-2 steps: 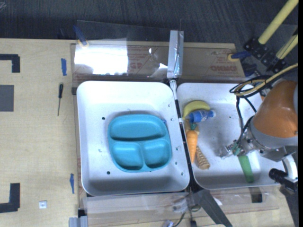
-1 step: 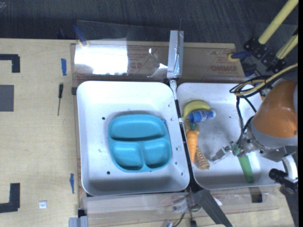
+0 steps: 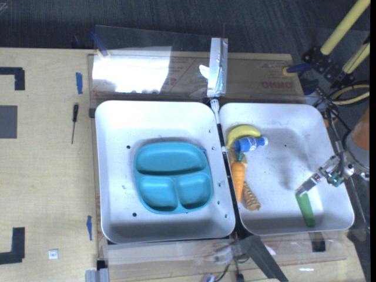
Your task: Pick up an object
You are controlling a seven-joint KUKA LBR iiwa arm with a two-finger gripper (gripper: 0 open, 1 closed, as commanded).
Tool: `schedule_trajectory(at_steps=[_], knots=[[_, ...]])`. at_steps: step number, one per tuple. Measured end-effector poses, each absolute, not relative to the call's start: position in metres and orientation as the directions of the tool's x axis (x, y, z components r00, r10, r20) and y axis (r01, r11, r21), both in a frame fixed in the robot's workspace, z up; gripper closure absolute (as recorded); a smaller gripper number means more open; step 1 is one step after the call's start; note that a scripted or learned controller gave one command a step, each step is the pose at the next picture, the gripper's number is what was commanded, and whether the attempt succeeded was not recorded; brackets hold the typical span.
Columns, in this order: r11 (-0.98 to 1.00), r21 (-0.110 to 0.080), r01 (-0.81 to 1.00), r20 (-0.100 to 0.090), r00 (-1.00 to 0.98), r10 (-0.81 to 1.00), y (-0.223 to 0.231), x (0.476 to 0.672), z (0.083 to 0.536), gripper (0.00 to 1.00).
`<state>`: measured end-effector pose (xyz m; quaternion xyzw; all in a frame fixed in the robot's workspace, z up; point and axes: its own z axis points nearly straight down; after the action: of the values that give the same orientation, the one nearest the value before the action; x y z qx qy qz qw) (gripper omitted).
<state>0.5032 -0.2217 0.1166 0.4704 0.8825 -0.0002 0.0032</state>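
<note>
Toward the right edge of the scene, the gripper [image 3: 314, 181] reaches into the right bin [image 3: 282, 216] from the right, its grey fingers slanting down and to the left, with the wrist and a bit of teal hardware behind them near the bin's right wall. Whether those fingers are spread or closed cannot be told at this size and angle; nothing shows between them. Just beyond the tip, on the near side, lies a green cylinder [image 3: 306, 209], the closest candidate for the pick. Its long axis runs roughly from far to near, tilted a little to the right at the near end, and its far end sits almost directly under the fingertip, so close that touching and just apart cannot be separated. The likely step is an approach to this piece, and the move would turn on shifting slightly nearward so the fingers straddle its short width, not its length. Well apart, along the left wall of the same bin, sit a yellow banana [image 3: 242, 133], a small blue bottle [image 3: 251, 144], an orange carrot [image 3: 238, 178] lying far to near, and a tan waffle cone [image 3: 251, 197]. The left bin [image 3: 111, 169] bears a blue divided plate [image 3: 173, 176], far from the arm's present reach.
</note>
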Motion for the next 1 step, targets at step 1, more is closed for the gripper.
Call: schedule_trajectory(at_steps=[1], knots=[[0.285,0.005,0.958,-0.003,-0.285,0.958,-0.1499,0.4825,0.0874,0.0]])
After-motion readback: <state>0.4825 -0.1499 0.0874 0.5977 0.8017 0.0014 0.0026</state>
